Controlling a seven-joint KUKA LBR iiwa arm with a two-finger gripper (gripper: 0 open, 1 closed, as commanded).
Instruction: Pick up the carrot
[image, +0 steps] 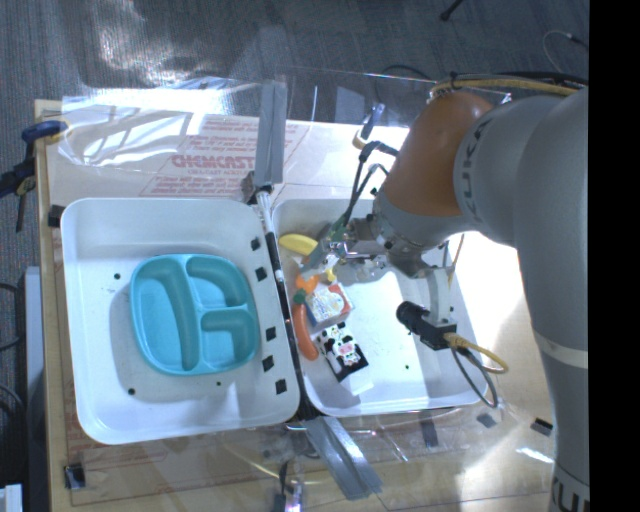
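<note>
We are seeing the gripper (335, 255) reaching down into the right bin (440, 385), its jaws lost in metal clutter, so we cannot tell their state. The carrot (303, 326) is lying just below them along the bin's left wall, touching a printed packet (327, 301) and near a banana (298, 243). The left bin (90, 300) is holding a blue divided tray (195, 314).

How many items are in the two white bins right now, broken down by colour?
Blue: 1, the divided tray in the left bin
Yellow: 1, a banana-like item in the right bin
Orange: 1, the carrot
Black and white: 1, a small carton
Mixed colours: 1, a packet
Total: 5
</note>
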